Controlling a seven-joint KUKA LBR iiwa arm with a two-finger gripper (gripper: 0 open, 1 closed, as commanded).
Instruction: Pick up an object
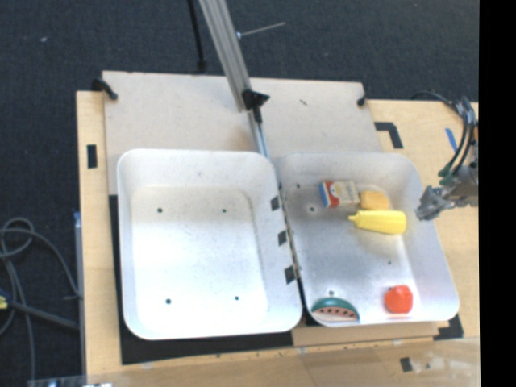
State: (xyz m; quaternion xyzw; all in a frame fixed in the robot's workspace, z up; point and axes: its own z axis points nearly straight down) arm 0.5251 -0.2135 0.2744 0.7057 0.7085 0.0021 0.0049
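The right bin (419, 252) holds a yellow block-shaped object (378, 222), a small tan round item (373, 199) just behind it, a red and white carton (338, 193), a red tomato-like ball (398, 299) and a watermelon slice (335, 311) at the front rim. My gripper (429, 205) hangs at the right rim of this bin, just right of the yellow object and apart from it. Nothing shows between its tips.
The left bin (137, 216) sits beside the right one, separated by a narrow gap with black clips. A slanted metal rail (228, 47) rises from behind the bins. Cables (461, 135) trail at the right edge of the bench.
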